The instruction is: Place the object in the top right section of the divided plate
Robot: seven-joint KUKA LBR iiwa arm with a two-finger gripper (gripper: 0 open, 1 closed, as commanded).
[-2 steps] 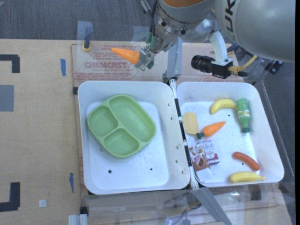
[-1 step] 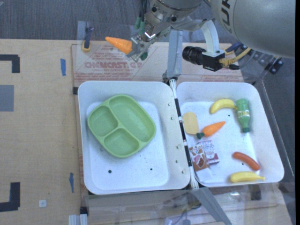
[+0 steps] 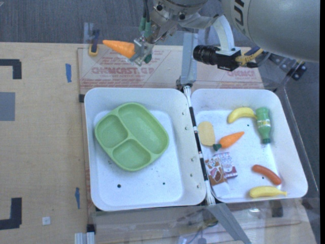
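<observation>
Here, near the top centre of the frame, the two-finger gripper (image 3: pixel 140 52) hangs above the wooden bench beyond the bins, its fingers clamped on the thick end of an orange toy carrot (image 3: pixel 118 47) that points left. The light green divided plastic plate (image 3: pixel 131 135) sits in the left white bin (image 3: pixel 101 182), well below the carrot. In the right white bin (image 3: pixel 294 151) lie a pale yellow slice (image 3: pixel 206 133), a second small carrot (image 3: pixel 229 140), two yellow bananas (image 3: pixel 240 114), a green bottle (image 3: pixel 263 124), a red sausage (image 3: pixel 266 174) and a printed packet (image 3: pixel 222 168).
</observation>
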